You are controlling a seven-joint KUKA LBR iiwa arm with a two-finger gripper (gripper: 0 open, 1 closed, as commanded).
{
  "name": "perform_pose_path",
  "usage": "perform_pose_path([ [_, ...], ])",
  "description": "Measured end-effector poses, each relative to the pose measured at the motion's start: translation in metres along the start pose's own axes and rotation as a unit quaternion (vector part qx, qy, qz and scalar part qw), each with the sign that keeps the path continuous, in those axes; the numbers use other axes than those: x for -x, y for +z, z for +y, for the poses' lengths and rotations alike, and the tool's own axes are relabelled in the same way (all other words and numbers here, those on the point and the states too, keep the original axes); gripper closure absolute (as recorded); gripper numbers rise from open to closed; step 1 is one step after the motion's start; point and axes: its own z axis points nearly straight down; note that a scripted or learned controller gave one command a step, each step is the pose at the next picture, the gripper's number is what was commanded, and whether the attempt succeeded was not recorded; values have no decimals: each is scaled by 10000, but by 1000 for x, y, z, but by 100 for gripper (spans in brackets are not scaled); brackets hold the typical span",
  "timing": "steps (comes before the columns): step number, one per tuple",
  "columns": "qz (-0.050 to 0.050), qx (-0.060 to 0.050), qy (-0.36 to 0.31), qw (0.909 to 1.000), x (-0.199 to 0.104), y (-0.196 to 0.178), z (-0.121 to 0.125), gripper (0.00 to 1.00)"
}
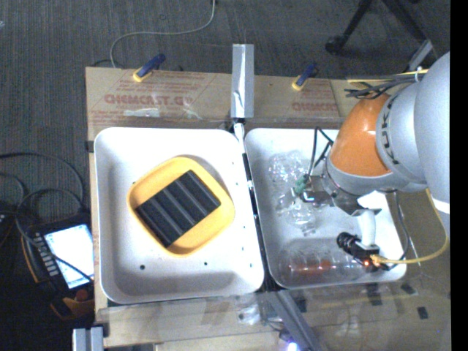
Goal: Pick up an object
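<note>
Clear plastic is what lies under me: a crumpled clear plastic piece (291, 168) in the upper part of the right bin (257, 196), a second crinkled clear piece (296, 212) just below it near the frame's centre right, and a clear plastic bottle (322, 263) lying on its side along the bin's lower edge, with something reddish-brown showing through it. All three sit on the bin floor, the bottle apart from the two crumpled pieces.

My gripper (313, 189) is low over the right bin, just beside the right side of the crumpled pieces, with a small green spot near it. From this angle my wrist covers the end of it, so I cannot tell whether it is parted or closed, nor whether anything is caught in it. My orange band (358, 141) and grey arm (431, 123) fill the right of the frame above the bin, and a black fitting with a yellow cable (431, 251) hangs at the lower right, near the bottle's right end.

To the left, the left bin (110, 196) holds a yellow tray with a black ribbed insert (181, 205), turned at a slant in the middle of the bin. Both bins rest on a brown cardboard sheet (161, 101) held by two blue-and-yellow clamps (148, 66) at the upper edge. A tablet with a lit screen (67, 248) lies on the floor at lower left.
</note>
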Motion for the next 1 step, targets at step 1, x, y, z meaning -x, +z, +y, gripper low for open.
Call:
perform_pose_path([
  [1, 11, -153, -258, 9995, -31, -80, 65, 100],
])
